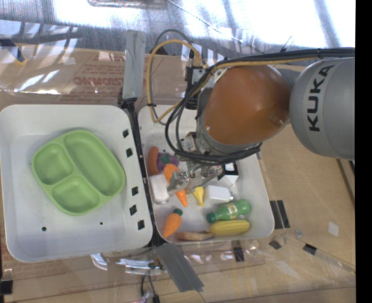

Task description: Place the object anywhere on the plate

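The green plate (77,170) lay in the left bin (9,169), with three compartments. The arm (261,106) reached over the right bin (261,194), and its gripper (187,180) hung low among the toys near the divider. Whether the claw pinched anything could not be told. Just below the gripper lay a small orange carrot piece (182,198) and a yellow piece (199,196). Further from the gripper were a carrot (172,223), a green bottle (229,210) and a yellow banana (230,228).

One fixed camera above the bench (312,188) — looking down aslant on both bins (22,188).
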Robot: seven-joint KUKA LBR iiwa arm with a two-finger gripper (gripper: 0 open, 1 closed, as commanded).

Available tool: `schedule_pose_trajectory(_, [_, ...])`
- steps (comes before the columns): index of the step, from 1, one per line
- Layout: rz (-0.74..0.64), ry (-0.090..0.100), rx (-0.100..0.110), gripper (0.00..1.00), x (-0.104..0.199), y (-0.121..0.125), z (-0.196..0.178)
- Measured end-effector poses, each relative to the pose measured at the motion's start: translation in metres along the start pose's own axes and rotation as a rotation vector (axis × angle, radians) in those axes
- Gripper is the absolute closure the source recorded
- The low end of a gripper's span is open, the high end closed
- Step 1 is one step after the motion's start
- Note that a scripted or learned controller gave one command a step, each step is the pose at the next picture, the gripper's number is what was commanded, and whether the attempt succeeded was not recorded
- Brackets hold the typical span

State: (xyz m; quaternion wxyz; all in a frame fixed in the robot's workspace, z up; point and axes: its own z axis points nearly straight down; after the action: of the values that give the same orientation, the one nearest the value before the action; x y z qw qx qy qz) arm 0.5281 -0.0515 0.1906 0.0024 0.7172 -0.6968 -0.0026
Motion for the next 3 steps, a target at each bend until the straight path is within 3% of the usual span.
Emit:
schedule_pose_trajectory(1, [0.074, -0.003, 0.008, 1.00, -0.056, -0.058, -0.002])
schedule_pose_trajectory(2, [0.101, 0.025, 0.029, 1.00, -0.087, -0.070, 0.045])
schedule_pose_trajectory(3, [0.094, 0.036, -0.001, 1.00, -0.092, -0.078, 0.045])
